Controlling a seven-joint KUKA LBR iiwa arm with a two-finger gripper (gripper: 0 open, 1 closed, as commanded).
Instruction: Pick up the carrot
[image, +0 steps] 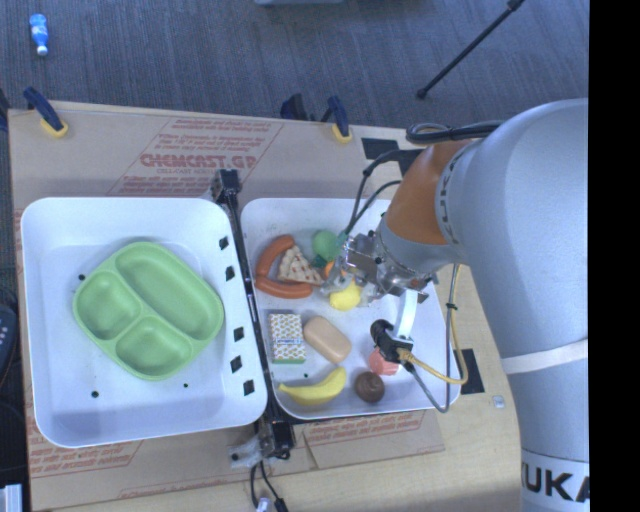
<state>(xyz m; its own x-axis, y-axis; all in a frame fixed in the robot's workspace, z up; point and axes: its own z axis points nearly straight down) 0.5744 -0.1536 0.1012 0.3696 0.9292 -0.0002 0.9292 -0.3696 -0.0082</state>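
- The gripper (352, 262) is down in the right bin (425, 395), reaching in from the right at the upper middle of the food pile; the wrist body hides its tips, so I cannot tell how they stand or whether anything is between them.
- The carrot (326, 268) seems to be the small orange sliver just at the gripper's left edge, below the green leafy piece (324, 243), which is probably its top. Most of it is hidden, so this is a guess.
- A yellow lemon-like piece (345, 298) sits just under the gripper, touching or nearly so, and could get nudged.
- Left of that, a pizza slice (295, 266) lies between two sausages (275, 252), crowding the carrot's side, which likely explains the steep approach from above.
- Lower in the bin lie a printed box (286, 337), a tan bread roll (327, 339), a banana (314, 387) and a brown round piece (369, 387), well apart from the gripper.
- The left bin (40, 225) holds a green divided plate (148, 309).
- Both bins rest on a cardboard-covered surface (190, 145).
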